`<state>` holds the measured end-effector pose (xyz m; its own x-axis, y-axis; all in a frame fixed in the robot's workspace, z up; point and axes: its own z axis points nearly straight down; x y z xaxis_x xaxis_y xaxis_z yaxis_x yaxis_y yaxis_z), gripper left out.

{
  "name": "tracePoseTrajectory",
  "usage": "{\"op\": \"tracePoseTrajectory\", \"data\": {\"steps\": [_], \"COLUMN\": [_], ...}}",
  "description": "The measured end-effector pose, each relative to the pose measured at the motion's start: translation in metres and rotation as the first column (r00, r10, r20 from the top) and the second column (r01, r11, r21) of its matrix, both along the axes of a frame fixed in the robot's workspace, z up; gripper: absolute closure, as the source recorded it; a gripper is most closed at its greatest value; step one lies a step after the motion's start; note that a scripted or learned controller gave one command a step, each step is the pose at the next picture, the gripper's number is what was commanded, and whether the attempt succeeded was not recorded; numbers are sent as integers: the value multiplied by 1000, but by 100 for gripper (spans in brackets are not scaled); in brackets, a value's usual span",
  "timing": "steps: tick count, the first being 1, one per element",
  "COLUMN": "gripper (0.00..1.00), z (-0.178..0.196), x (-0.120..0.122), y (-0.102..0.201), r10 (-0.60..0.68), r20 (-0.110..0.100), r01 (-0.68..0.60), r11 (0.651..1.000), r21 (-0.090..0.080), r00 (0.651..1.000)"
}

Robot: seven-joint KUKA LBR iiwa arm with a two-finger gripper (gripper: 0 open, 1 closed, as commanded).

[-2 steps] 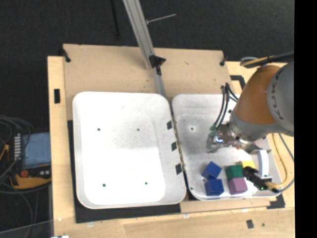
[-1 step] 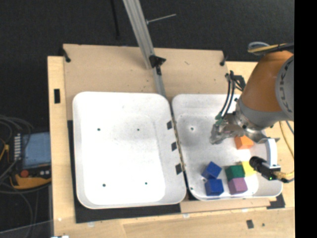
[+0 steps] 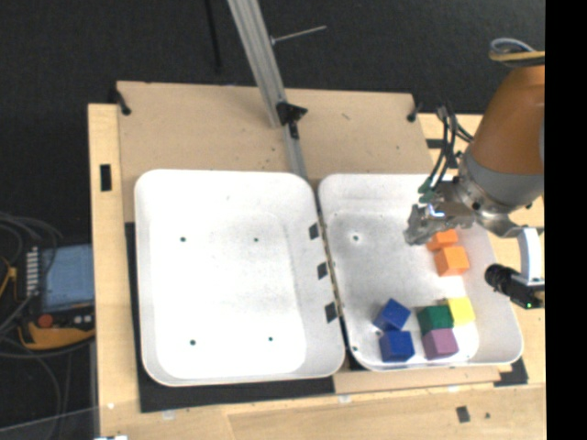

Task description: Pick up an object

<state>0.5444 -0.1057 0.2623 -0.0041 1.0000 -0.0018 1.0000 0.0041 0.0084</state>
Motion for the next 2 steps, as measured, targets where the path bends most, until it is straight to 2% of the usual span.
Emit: {"op": "tracePoseTrajectory", "data": {"steps": [2], "gripper": [100], "z": [-16], "x": [33], "y": [114], "r10": [3], "r20": [-8], "r01": [-3], "r11": [1000], "r21": [2], "r00": [1000]}}
